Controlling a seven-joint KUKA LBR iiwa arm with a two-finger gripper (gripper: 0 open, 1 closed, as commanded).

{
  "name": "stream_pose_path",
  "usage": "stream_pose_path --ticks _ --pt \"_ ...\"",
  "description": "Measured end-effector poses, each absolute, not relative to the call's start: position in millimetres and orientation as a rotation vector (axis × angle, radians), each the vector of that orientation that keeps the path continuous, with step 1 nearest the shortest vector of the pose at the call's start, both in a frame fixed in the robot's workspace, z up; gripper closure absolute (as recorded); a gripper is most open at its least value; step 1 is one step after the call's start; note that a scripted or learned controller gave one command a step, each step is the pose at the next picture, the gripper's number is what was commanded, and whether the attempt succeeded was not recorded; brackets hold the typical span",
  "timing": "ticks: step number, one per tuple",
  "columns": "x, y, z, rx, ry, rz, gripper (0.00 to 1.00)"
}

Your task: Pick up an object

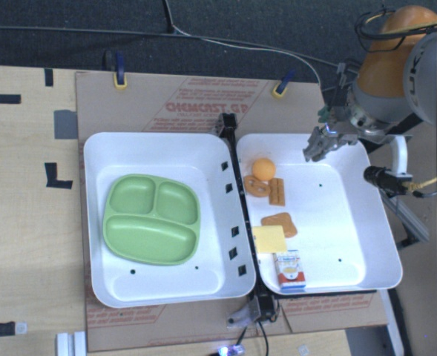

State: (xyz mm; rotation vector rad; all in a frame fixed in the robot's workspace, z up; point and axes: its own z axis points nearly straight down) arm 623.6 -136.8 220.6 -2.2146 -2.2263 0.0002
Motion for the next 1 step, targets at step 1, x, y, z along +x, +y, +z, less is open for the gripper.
stream_pose_path --ticks 1 --pt "620.2 -78.3 214.0 -2.212 -2.226 0.001 1.0"
